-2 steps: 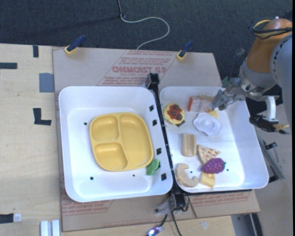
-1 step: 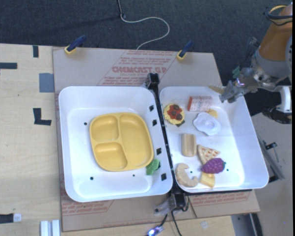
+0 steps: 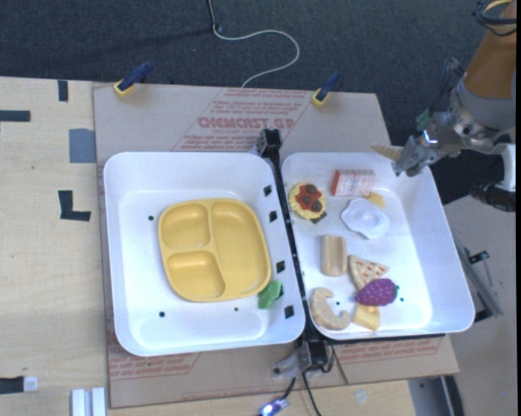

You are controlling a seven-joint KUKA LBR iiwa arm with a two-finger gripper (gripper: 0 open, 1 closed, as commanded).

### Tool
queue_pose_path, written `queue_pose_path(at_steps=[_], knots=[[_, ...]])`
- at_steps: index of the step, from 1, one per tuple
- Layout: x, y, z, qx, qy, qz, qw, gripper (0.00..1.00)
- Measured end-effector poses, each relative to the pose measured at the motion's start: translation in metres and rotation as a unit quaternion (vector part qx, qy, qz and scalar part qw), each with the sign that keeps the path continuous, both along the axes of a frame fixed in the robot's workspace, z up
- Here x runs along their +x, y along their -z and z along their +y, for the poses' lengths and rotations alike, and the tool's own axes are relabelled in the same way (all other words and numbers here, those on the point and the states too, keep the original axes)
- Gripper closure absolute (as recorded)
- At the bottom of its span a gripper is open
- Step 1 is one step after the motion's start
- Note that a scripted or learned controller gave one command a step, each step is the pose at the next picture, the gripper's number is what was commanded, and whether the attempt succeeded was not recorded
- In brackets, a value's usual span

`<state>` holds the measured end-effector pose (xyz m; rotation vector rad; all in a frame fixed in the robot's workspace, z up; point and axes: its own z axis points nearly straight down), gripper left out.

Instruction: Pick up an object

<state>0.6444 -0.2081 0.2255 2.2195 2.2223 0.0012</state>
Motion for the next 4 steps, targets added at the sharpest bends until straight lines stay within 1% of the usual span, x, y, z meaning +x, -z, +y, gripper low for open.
queue_pose_path(at_steps=[1, 2, 4], knots=[[-0.002, 0.01, 0.054, 0.0004, -0.002, 0.002, 1.0, 1.0], [-0.006, 0.003, 0.11, 0.0008, -0.002, 0.001, 1.0, 1.0], [0.011, 0.014, 0.202, 0.0005, -0.002, 0.001, 1.0, 1.0]])
